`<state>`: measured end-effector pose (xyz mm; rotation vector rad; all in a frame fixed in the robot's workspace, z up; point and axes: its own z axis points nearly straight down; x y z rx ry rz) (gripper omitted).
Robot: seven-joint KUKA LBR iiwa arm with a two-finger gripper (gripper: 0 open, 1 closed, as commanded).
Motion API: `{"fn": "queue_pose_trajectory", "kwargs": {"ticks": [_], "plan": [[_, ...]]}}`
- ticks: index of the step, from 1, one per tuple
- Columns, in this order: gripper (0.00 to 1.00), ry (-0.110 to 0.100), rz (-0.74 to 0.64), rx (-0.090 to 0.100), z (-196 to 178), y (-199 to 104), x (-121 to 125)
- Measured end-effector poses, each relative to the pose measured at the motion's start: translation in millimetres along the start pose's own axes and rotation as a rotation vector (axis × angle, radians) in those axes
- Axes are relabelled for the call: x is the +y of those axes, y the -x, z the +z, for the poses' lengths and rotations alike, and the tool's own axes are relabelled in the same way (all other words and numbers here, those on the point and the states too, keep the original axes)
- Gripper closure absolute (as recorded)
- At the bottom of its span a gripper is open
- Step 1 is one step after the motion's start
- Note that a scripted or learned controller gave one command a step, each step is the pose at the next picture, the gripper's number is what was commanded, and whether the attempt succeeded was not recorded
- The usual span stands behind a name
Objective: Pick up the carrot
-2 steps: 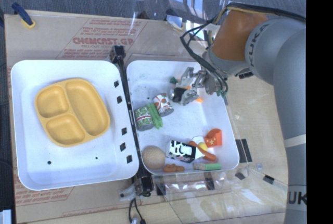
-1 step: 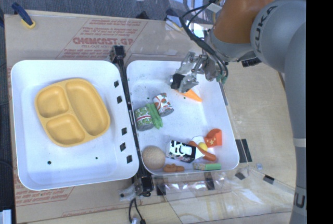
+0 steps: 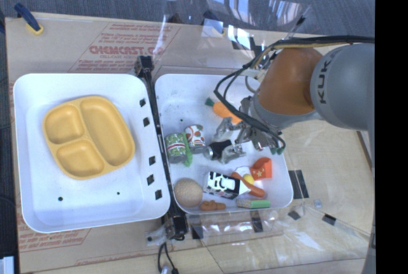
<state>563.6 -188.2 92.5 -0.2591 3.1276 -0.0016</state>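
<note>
The carrot point(image 3: 224, 109) is orange with a small green top. It lies in the right bin point(image 3: 172, 91) near its far side, and its right end is hidden under the arm's wrist. My gripper point(image 3: 224, 143) hangs low over the middle of that bin, just in front of the carrot and to the right of two small cans. Nothing orange shows at the gripper's tip.
A green can point(image 3: 178, 148) and a red and white can point(image 3: 195, 136) stand left of the gripper. A tan ball point(image 3: 187, 192), a black and white block point(image 3: 221, 183), a red piece point(image 3: 261, 168) and small toy foods crowd the bin's near side. The left bin point(image 3: 25, 139) holds a yellow divided plate point(image 3: 86, 136).
</note>
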Motion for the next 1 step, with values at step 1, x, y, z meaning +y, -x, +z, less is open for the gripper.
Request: {"fn": "queue_pose_trajectory", "kwargs": {"ticks": [1], "plan": [[1.00, -0.004, 0.002, -0.013, -113.4, 8.0, 53.1]]}}
